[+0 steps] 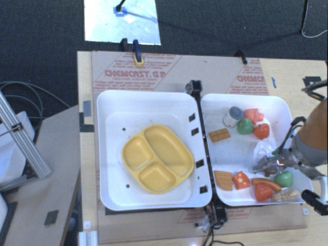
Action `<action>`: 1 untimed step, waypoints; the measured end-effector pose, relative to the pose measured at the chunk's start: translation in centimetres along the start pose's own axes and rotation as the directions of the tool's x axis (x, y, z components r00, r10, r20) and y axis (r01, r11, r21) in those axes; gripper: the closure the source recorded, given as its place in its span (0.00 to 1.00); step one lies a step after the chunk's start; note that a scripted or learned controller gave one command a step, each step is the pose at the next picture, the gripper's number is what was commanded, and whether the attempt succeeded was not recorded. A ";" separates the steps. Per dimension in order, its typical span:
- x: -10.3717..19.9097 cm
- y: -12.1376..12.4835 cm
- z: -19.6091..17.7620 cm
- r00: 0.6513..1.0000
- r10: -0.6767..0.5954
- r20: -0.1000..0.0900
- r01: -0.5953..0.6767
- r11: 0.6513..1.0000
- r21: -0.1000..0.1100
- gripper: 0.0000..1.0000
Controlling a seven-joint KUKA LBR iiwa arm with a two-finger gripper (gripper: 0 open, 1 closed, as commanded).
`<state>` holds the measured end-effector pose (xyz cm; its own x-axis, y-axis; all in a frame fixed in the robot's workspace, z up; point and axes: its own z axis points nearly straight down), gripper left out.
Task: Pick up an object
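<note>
Right bin (279, 102) holds a scatter of small toy foods; left bin (110, 104) carries a yellow divided tray (156, 159) in its middle. Arm enters over the right bin's right edge, gripper (266, 162) low, near the bin's lower right part. Claw state: cannot tell, the tip is a dark blur against the white floor, and nothing is seen between it. Nearest candidates: a green round piece (283, 178) just beside the gripper toward the bin's near edge, a crumpled whitish piece (263, 149) just above the tip, a red star-marked block (241, 180) to its left, and a red pepper-like piece (263, 191) with an orange strip (266, 183) at the near edge. Judgement on handling: all look like light, hollow plastic, stiff, smooth, likely slippery on rounded sides. The green ball would roll under a skewed pinch; take it across its widest middle. The block offers flat opposite faces, the surer hold. Crowding at the near right corner risks nudging neighbours. Far-edge group, green ball (245, 126) and red pieces (254, 115), sits well apart from the gripper.
</note>
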<state>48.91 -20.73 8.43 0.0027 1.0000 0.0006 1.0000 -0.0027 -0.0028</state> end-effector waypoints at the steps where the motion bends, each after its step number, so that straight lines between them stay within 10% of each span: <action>1: 0.0 0.5 -1.1 1.000 -0.003 0.003 0.003 1.000 -0.008 1.00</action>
<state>49.38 -20.72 9.56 -0.0006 1.0000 -0.0026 1.0000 0.0006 0.0052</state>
